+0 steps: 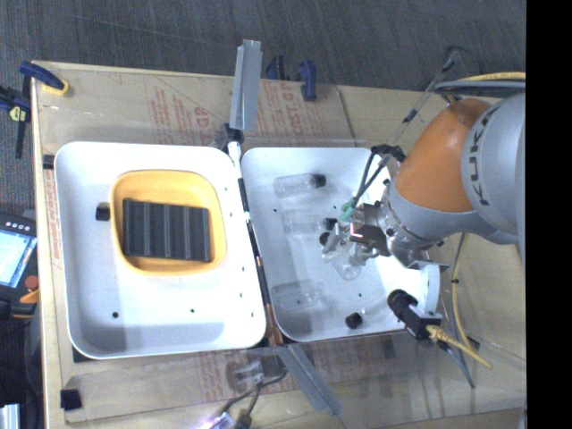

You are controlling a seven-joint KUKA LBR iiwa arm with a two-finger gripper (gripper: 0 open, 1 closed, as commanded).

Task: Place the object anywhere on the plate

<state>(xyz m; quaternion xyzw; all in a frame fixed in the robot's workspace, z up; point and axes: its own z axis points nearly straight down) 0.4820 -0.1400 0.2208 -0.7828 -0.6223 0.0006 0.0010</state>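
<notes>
1. Camera view: two white bins sit side by side; the left bin [80,311] bears a yellow plate [168,222] with a dark ridged centre.
2. The right bin [295,164] holds clear plastic objects: one near the top [299,184], one near the bottom [299,295].
3. The gripper [350,238] hangs over the right bin's middle, at a clear object; its grasp cannot be told.

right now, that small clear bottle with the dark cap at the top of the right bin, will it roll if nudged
Probably: the clear bottle lies on its side and looks rounded, so it may roll. It seems thin and see-through, likely light. Smooth plastic could slip between the fingers.
</notes>
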